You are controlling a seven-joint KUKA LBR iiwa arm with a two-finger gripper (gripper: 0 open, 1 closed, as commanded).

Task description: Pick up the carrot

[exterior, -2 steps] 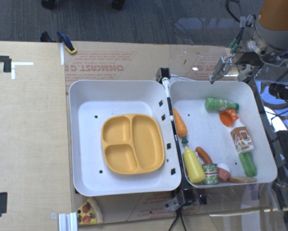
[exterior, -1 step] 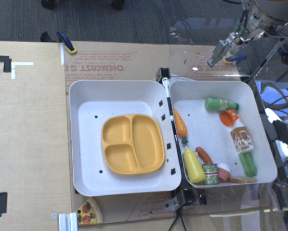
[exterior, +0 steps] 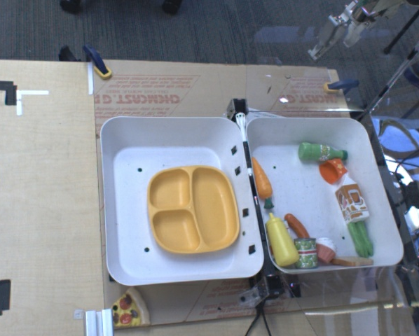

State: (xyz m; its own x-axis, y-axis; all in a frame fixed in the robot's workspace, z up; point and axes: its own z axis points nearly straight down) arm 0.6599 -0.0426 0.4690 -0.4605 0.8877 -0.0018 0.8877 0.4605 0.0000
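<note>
Right, two white bins sit side by side on the surface (exterior: 41,208), their inner walls touching down the middle. The left bin (exterior: 118,187) holds one thing: a yellow plate (exterior: 193,208) with three compartments, lying near its centre with bare white floor all round it.

The right bin (exterior: 367,152) is the busy one. There is one carrot (exterior: 262,178), orange with a green top, lying lengthwise hard against the left wall, its tip pointing to the far side. Below it stands one yellow bottle (exterior: 280,241), also close to that wall, and one small red sausage (exterior: 296,225) just beside the bottle. One green-labelled can (exterior: 305,253) and one pink piece (exterior: 326,250) crowd the near edge, with one tan stick (exterior: 349,261) along the near wall. On the right side lie one green bottle (exterior: 320,152), one orange piece (exterior: 333,170), one white carton (exterior: 351,203) and one green vegetable (exterior: 362,238), running in a line toward the near right corner. The middle of this bin's floor is open, so the carrot has free room on its right side and none on its left.

The pincer (exterior: 335,33) hangs high over the far right, well apart from both bins and beyond their far rim. From here I cannot tell whether it is apart or together.
</note>
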